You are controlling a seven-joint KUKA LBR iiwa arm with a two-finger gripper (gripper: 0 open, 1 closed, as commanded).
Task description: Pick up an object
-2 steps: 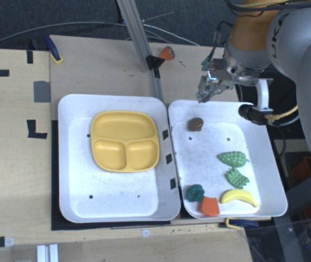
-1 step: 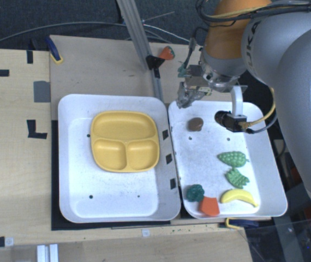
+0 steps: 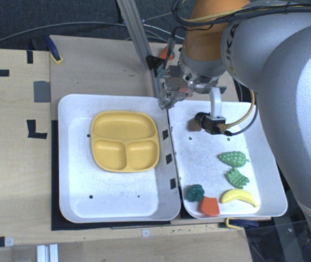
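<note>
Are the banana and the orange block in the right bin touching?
Apart. The camera view shows a strip of white bin floor between the banana and the orange block.

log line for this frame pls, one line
arm: over far end of right bin | gripper: near bin divider, nothing seen held | left bin: yellow tray | right bin near end: banana, orange block

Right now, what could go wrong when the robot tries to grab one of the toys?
The gripper sits at the far end of the wall between the two bins, so it might bump that wall coming down. The toys crowd the near end of the right bin: the orange block touches the dark green piece, and the banana lies close to a green leaf. The fingers could probably catch two or nudge one away.
</note>
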